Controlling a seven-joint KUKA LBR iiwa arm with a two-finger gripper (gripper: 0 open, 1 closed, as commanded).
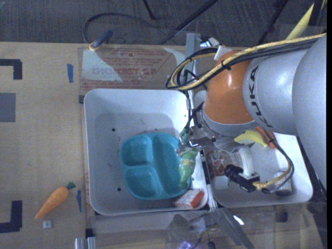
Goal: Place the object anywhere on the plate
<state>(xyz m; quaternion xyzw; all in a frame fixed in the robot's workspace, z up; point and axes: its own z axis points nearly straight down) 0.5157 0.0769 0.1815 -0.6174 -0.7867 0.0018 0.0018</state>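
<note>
The arm (270, 87) reaches in from the right, wrist over the wall between the two bins. The gripper (188, 145) sits low at the right edge of the blue plate (150, 165) in the left bin (104, 139). A green object (187, 167) lies just below the gripper, against the plate's right rim — held or not, cannot tell; finger spread is hidden. An orange-and-white item (191, 198) sits at the bin's lower right corner. A toy carrot (53, 201) lies on the bench (36, 139) — well left of the bin.

Even, soft overhead light; mild overall blur; glare on arm (290, 87); faint shadows in left bin (104, 118).
</note>
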